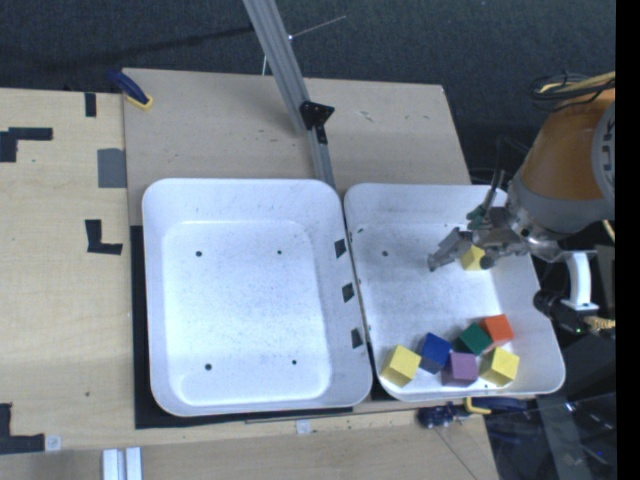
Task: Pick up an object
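Because the counter (60, 268) carries two bins, the left bin (160, 218) sits bare while the right bin (400, 218) gathers coloured blocks (462, 366) along its near edge. Up in that bin, the tool (468, 250) appears clamped on a small yellow block (473, 258), seemingly mid-pick.

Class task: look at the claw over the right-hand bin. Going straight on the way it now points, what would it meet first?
It points toward the picture's left. The claw would probably meet the bare floor of the right bin first, then its left wall; depth is hard to judge. A small yellow block sits right at it.
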Controlling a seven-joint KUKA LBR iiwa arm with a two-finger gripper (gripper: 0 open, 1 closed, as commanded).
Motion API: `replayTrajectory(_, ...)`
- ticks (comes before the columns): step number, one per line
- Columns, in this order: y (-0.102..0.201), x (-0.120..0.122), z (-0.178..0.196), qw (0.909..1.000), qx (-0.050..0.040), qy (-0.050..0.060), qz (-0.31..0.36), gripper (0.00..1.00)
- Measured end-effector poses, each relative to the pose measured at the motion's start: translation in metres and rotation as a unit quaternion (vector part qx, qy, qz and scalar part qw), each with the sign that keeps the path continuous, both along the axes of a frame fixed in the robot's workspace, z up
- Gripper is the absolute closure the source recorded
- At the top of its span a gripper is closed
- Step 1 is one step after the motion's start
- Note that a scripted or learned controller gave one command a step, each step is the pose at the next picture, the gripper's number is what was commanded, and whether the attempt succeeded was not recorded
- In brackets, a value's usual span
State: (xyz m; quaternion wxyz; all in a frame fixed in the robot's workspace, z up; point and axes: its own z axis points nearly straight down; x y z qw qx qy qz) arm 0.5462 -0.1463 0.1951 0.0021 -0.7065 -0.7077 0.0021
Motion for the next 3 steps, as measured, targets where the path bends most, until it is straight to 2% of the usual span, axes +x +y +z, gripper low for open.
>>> replayTrajectory(2, -0.001, -0.01, -0.101, 1.0, 0.0004, 0.001, 0.0, 0.0)
replayTrajectory(3, -0.001, -0.009, -0.088, 1.0, 0.0009, -0.001, 0.0, 1.0)
